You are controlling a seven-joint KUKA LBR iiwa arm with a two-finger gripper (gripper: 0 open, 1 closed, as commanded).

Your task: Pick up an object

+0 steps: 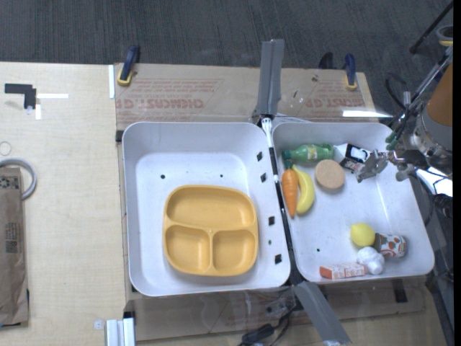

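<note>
The right bin (403, 215) holds several loose objects. A green bottle (308, 152) lies at its back, with a small black and white item (353, 157) to its right. A tan round disc (330, 175), a banana (305, 190) and a carrot (289, 189) lie near the left wall. At the front are a yellow ball (362, 234), a red and white can (392, 246), a white lump (372, 259) and an orange box (342, 271). My gripper (373, 167) hangs over the bin's back right, just right of the black and white item, open with nothing between its fingers.
The left bin (144, 193) holds a yellow divided tray (211, 231). A grey divider post (271, 78) stands behind the bins where they meet. Cardboard (194, 96) lies behind the bins, held by clamps. A brown bag (13, 244) sits at the far left.
</note>
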